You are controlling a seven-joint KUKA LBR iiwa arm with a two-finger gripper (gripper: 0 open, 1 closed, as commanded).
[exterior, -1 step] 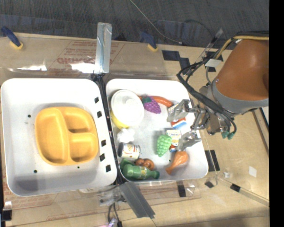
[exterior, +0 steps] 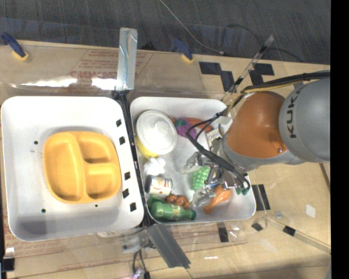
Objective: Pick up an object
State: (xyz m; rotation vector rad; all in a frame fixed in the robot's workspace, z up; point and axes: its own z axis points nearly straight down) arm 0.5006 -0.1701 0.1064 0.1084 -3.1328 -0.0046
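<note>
My gripper (exterior: 205,182) is down in the right bin (exterior: 180,104), low among the clutter near its front right part. It hangs over a green bumpy object (exterior: 199,178) and beside an orange carrot-like piece (exterior: 220,197). The wrist and cables hide the fingertips. Around it lie a white lidded cup on a yellow base (exterior: 156,132), a purple item (exterior: 186,124), a small white can (exterior: 160,185), a brown piece (exterior: 177,200) and a dark green bottle (exterior: 171,211).
The left bin (exterior: 23,115) holds a yellow divided tray (exterior: 81,166). The arm's orange band (exterior: 255,133) and grey body overhang the right bin's right wall. Black cables loop above the gripper. Cardboard and tape surround both bins.
</note>
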